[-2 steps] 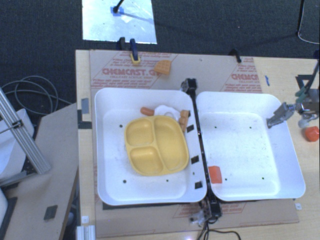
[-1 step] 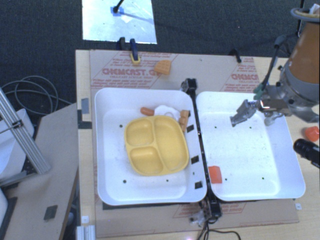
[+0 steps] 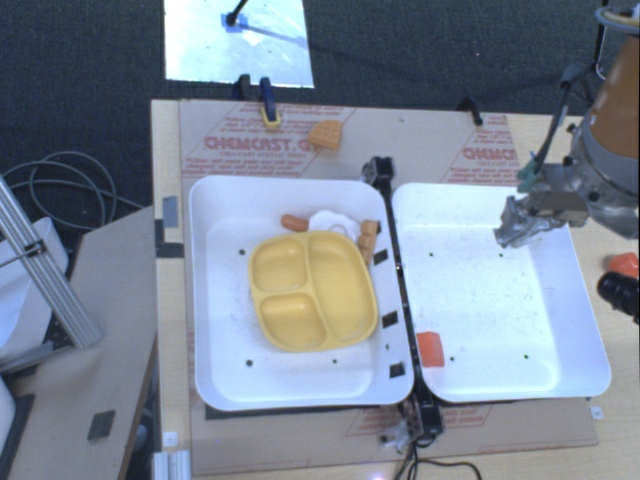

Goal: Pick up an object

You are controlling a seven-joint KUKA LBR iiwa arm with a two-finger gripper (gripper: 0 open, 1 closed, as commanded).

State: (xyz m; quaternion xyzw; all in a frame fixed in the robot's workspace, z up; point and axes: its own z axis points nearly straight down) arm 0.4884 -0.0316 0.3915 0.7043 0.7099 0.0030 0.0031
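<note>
Two white bins side by side on a bench (image 3: 440,128) topped with protective-film sheet printed in red lettering. Left bin (image 3: 215,268) holding a yellow tray (image 3: 312,293) with three compartments, tilted a little, near the middle. Behind the tray, touching or just beside its far edge: a small orange sausage-shaped piece (image 3: 294,223), a white item (image 3: 335,224) partly hidden, and a tan block (image 3: 368,238) close to the divider between bins. Right bin (image 3: 560,368) nearly bare, dotted with small dark specks; an orange block (image 3: 429,348) lying at its near-left corner, just beside the divider. A tan waffle-like piece (image 3: 325,135) out on the bench, behind the left bin. Blue and yellow clamps (image 3: 266,100) at the bench's far edge.

Gripper (image 3: 512,230) over the far right part of the right bin, well apart from the orange block, pointing toward the bin floor. Nothing seen between the fingers; how wide the jaws stand — cannot tell, too blurred and small.

Arm (image 3: 610,118) entering from the right, orange band above the grey wrist. Dark carpet around the bench, a shiny metal sheet (image 3: 238,28) on the floor beyond it, grey cables (image 3: 60,183) and a lower wooden table (image 3: 110,308) with an aluminium rail at left.
</note>
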